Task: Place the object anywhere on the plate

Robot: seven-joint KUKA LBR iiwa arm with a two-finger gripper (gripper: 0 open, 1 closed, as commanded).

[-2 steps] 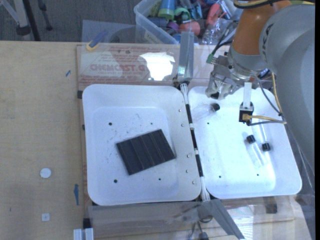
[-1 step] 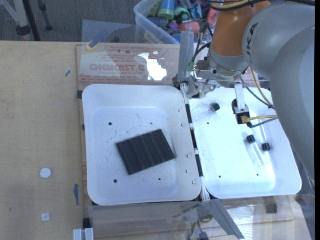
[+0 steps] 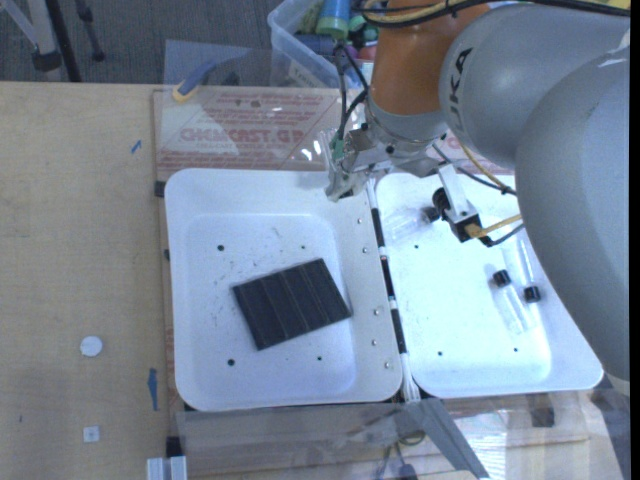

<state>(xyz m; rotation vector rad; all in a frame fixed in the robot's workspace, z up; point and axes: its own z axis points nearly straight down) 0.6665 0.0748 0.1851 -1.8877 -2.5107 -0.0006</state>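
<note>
From the camera view, my end effector [image 3: 345, 183] hangs over the left bin's [image 3: 190, 208] far rim; whether it is apart or together, I cannot tell; the dark plate [image 3: 291, 303] lies nearer the camera, long axis slanting; the clear object [image 3: 512, 293] rests in the right bin [image 3: 440, 358].

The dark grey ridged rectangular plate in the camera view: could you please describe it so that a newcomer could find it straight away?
Start with the two shallow white bins side by side and take the left white bin. On its floor, a little right of the middle, lies the dark grey ridged rectangular plate, flat and turned at a slant. It is the only large dark thing there; the right white bin holds just small clear and black pieces.
</note>
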